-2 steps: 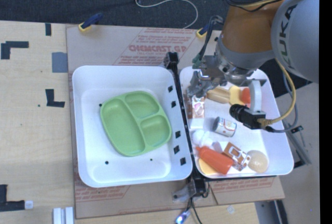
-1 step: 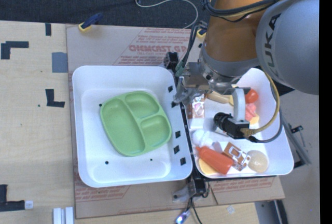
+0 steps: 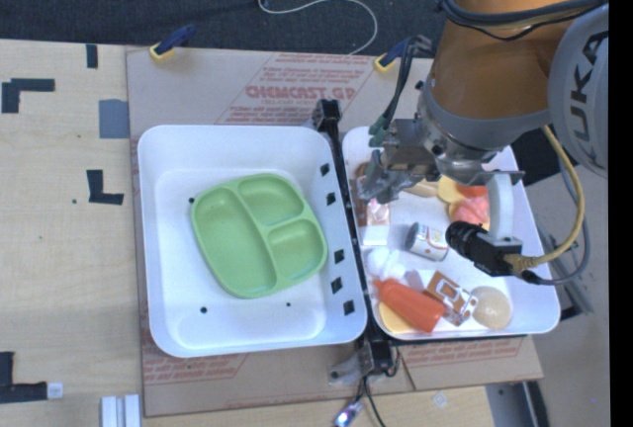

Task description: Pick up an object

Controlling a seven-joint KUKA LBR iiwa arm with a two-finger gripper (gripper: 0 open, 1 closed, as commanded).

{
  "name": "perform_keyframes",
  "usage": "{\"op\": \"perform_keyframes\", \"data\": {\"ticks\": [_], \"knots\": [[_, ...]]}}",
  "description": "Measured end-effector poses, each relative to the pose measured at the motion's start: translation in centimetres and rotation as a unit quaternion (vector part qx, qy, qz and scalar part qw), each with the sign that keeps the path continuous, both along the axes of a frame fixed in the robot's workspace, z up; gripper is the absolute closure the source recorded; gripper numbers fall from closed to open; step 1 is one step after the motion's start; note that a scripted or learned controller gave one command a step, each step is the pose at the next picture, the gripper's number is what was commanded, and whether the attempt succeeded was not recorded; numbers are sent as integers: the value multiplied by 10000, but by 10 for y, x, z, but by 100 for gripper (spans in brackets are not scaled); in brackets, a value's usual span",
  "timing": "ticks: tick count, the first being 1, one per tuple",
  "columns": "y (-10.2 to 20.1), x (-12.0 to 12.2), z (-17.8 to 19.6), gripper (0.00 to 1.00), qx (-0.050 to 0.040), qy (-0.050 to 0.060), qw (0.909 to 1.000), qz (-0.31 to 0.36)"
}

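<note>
While the arm reaches in from the right, its gripper (image 3: 381, 180) hangs low over the far left corner of the right bin (image 3: 534, 321), close to the wall between the two bins. Lots of small things lie in that bin. A little white carton (image 3: 427, 240) sits just near and to the right of the gripper. An orange carrot (image 3: 410, 305) lies farther toward the near side, with its long way running from left to right and a bit nearer. A round tan ball (image 3: 492, 306) rests in the near right corner.

Nothing can be seen pinched in the gripper, and I cannot tell how it is set, because it looks dark and mixed up with the things under it.

Over in the left bin (image 3: 168, 247) lies a green plate (image 3: 259, 233), well apart from the gripper.
</note>
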State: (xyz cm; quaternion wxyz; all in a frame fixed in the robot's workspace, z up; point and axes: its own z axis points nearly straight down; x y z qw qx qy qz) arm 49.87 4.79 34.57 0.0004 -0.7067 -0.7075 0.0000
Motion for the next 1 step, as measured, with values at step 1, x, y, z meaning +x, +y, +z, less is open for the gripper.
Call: {"op": "perform_keyframes", "data": {"ticks": [1], "knots": [[47,-14,41,100,3,-3,10000,30]]}}
